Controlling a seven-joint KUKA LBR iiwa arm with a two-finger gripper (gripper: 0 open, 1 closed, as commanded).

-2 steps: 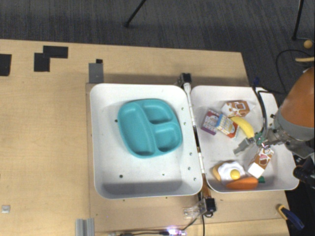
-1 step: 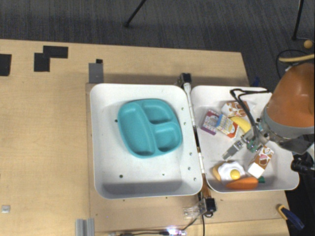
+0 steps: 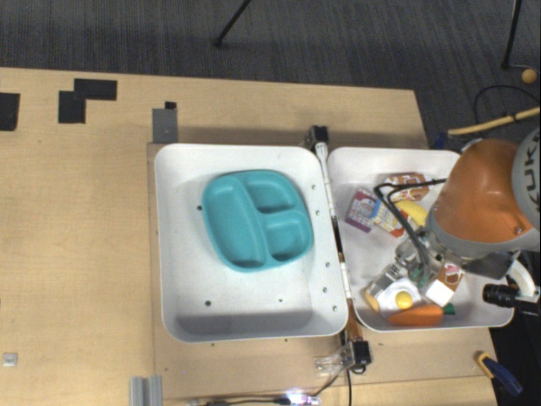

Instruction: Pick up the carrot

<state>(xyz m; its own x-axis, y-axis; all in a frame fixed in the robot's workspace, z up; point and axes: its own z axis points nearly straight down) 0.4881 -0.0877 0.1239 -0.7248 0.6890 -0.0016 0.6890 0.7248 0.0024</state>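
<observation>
Bench (image 3: pixel 84 252): light wood surface filling most of the frame, with dark floor along the top edge.

Left bin (image 3: pixel 182 311): shallow white bin at frame centre. It holds a teal divided tray (image 3: pixel 254 218), lying flat slightly above the bin's middle, with one large compartment on the left and two smaller ones on the right.

Right bin (image 3: pixel 347 176): shallow white bin at right of centre, touching the left bin along a shared edge. Much of it is covered by the arm.

Arm (image 3: pixel 482 197): grey body with an orange band, entering from the right edge and reaching down into the lower half of the right bin.

Gripper (image 3: pixel 412 267): metallic assembly below and left of the orange band, over the lower middle of the right bin. Whether the jaws stand wide or narrow cannot be told; the clutter under them hides the tips.

Packets (image 3: pixel 372 208): several small coloured packages in the upper part of the right bin, above the gripper.

Carrot (image 3: pixel 416 315): orange, lying roughly level along the lower wall of the right bin, near the frame's lower right. It sits just below the gripper, beside a white-and-yellow item (image 3: pixel 397 297). It is not seen between the jaws.
</observation>
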